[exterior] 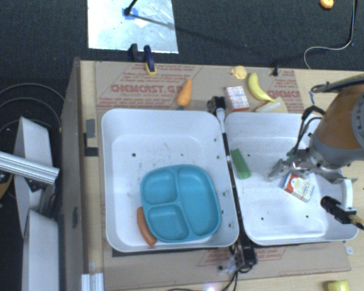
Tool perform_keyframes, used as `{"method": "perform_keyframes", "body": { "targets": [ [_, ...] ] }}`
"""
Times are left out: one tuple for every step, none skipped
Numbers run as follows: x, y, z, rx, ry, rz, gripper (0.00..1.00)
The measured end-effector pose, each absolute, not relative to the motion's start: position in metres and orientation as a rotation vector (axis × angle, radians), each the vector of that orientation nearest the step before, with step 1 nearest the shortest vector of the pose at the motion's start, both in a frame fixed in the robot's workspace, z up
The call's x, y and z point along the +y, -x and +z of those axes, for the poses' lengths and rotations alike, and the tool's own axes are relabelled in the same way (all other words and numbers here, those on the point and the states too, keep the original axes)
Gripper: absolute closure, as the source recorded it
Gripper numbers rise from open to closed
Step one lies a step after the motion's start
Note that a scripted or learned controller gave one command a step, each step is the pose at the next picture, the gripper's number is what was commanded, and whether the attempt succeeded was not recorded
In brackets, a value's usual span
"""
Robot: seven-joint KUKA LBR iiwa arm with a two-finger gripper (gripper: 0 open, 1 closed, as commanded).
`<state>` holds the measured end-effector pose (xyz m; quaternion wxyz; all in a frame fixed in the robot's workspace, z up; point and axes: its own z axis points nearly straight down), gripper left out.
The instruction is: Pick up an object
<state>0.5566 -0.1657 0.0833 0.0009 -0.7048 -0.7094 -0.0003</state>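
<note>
My gripper (286,168) is low in the right bin (273,229), near its middle right. A small white carton with red and blue print (299,188) lies on the bin floor, just below and right of the gripper and touching or nearly touching it. A green block (240,163) rests against the right bin's left wall. The left bin (127,144) holds a blue divided plate (181,202) and an orange sausage-shaped piece (145,225) at the plate's lower left. The arm's orange band (346,117) rises to the right.
On the cardboard behind the bins lie a banana (258,87), a carrot (184,93), a small pink-and-white box (236,97) and a yellow lump (238,72). Black cables run along the arm and across the floor at the upper right.
</note>
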Motion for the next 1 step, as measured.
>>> {"method": "perform_keyframes", "body": {
  "targets": [
    [-0.1679, -0.5582, 0.0953, -2.230, 2.216, -0.004, 1.00]
  ]
}}
